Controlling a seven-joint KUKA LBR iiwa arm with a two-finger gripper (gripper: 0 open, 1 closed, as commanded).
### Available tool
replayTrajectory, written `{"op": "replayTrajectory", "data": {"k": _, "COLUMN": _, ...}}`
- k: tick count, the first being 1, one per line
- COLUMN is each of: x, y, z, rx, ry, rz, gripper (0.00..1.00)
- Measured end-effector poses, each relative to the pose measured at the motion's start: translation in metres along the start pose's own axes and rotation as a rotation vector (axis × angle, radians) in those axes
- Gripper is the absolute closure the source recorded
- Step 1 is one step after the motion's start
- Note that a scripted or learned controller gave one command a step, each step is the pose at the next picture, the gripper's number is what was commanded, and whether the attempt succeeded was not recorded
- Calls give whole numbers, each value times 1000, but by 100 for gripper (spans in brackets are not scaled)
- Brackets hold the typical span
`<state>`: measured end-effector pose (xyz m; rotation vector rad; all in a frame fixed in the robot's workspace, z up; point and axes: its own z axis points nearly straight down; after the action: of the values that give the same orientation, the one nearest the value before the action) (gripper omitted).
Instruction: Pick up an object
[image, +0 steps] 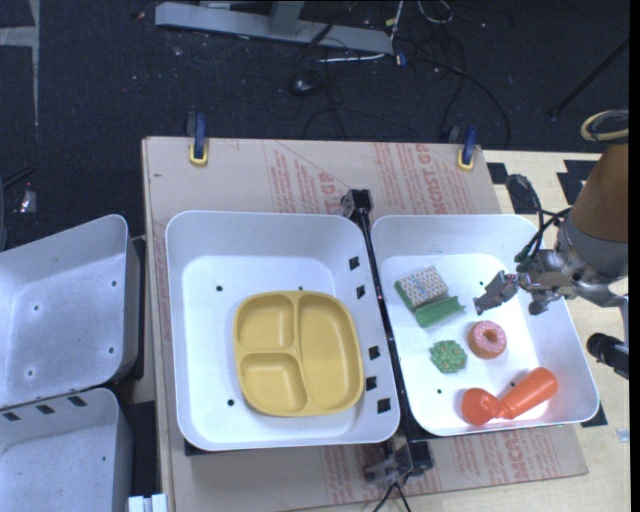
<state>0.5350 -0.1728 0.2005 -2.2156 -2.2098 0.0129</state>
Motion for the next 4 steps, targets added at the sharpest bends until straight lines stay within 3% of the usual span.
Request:
{"op": "replayTrajectory", "data": {"k": 1, "x": 1, "y": 3, "z": -8, "rx": -14, "ry": -3, "rz": -4, "gripper": 0}}
{"op": "replayTrajectory", "data": {"k": 3, "x": -6, "y": 1, "z": 105, "rx": -12, "ry": -2, "rz": -1, "gripper": 0}}
{"op": "replayTrajectory", "data": {"k": 4, "x": -6, "y": 2, "z": 92, "rx": -15, "ry": -3, "rz": -1, "gripper": 100}}
